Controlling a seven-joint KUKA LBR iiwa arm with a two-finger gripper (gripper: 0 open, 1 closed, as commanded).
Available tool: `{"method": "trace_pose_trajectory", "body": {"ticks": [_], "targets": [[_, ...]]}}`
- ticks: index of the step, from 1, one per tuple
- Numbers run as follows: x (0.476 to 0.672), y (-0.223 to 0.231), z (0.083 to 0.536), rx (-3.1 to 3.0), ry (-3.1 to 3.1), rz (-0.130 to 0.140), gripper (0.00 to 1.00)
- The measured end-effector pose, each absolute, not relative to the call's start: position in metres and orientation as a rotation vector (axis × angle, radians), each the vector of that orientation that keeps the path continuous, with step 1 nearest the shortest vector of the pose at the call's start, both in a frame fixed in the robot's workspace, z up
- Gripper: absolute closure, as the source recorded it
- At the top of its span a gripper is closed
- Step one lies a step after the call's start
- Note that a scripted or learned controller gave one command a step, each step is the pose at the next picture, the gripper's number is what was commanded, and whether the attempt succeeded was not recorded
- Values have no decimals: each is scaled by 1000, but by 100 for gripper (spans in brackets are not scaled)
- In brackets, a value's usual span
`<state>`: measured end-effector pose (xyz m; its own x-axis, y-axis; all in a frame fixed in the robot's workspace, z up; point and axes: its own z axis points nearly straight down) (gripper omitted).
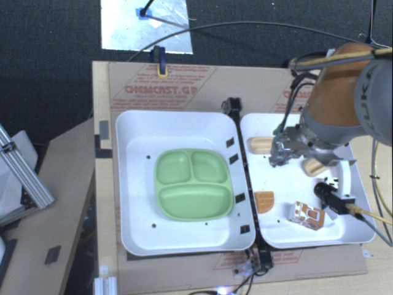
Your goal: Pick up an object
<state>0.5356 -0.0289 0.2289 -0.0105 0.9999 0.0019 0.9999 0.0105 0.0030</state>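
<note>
The tan bread-like piece (260, 144) at the right bin's (270, 237) upper left, just beside the hand (280, 155) (finger state I cannot tell), looks light, stiff and easiest pinched across its short width.

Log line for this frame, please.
phase: reaching | gripper: over right bin, near tan block | held: nothing seen | left bin: green tray

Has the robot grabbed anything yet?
Not that I can see. The gripper hangs low in the right bin, close to the tan block. The orange piece and the small patterned box lie untouched on the bin floor. Grabbing and lifting are left.
</note>
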Motion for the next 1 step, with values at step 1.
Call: {"method": "trace_pose_trajectory", "body": {"ticks": [1], "targets": [[558,31,223,2209,2233,6,100]]}}
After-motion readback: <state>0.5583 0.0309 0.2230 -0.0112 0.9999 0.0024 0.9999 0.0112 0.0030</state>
